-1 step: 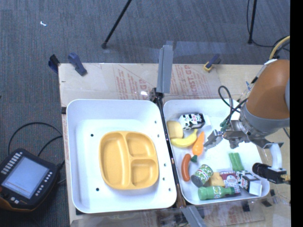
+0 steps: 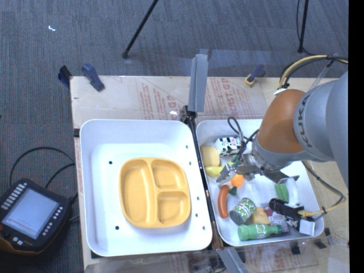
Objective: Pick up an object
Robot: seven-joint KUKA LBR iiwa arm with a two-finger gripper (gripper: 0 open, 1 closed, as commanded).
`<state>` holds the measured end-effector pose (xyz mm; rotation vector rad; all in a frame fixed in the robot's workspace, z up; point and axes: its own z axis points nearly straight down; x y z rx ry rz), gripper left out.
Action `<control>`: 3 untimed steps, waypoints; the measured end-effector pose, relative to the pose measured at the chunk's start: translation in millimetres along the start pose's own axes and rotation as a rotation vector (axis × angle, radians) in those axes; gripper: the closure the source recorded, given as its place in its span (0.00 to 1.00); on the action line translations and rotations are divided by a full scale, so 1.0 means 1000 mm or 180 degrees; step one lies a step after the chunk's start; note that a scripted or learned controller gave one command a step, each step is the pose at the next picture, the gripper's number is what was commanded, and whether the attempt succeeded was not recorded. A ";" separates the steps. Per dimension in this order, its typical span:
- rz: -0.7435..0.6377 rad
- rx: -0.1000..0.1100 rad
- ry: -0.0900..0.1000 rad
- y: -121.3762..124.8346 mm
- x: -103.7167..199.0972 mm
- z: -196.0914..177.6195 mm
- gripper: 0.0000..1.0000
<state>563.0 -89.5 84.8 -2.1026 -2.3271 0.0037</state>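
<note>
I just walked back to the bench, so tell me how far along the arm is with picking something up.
Done: the arm has reached into the right bin, and its hand sits low among the toys, near a small orange piece and the yellow fruit. In hand: nothing visibly lifted; I can't confirm a grasp. Left: closing on an item and raising it. The yellow tray lies in the left bin.

A divided tray [image 2: 154,191] lies in the left bin [image 2: 96,141]; small items crowd the right bin [image 2: 314,198].
</note>
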 end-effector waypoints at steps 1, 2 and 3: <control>0.0022 0.0017 0.0005 -0.001 -0.001 -0.006 1.00; 0.0133 -0.0001 -0.0005 0.001 -0.031 -0.109 1.00; 0.0778 0.0013 0.0002 -0.016 -0.006 -0.088 1.00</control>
